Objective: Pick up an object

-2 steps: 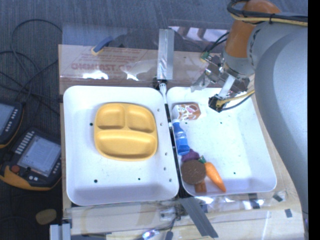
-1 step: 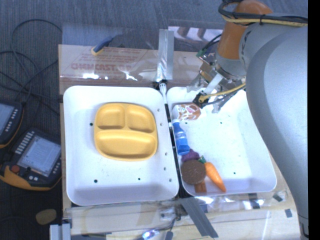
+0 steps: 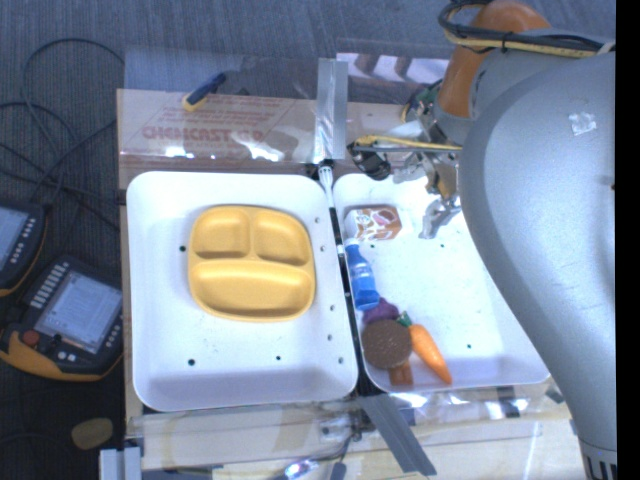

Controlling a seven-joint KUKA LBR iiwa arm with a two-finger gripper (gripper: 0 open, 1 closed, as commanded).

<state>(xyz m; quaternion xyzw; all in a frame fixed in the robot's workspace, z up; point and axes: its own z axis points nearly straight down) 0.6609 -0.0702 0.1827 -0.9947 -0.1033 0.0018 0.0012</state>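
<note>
Left bin (image 3: 150, 298): a yellow divided plate (image 3: 250, 261) lying flat near the middle, well apart from the action. Right bin (image 3: 480, 308): along its left wall a small printed packet (image 3: 377, 224) at the top, a blue bottle (image 3: 360, 280) below it, then a cluster of a purple piece (image 3: 381, 310), a brown round cookie-like toy (image 3: 386, 342) and a toy carrot (image 3: 430, 353), touching or nearly so. Gripper (image 3: 438, 211) low over the upper part of the right bin, just right of the packet, with nothing visible between the fingers; jaw spread impossible to judge from this angle. Probably mid-approach, no grasp yet. Best bet: aim at the packet as the nearest and most isolated target, centre over it before descending, keep clear of the bin wall, close only once astride it. Risk: flat packet sliding under the fingertips.
</note>
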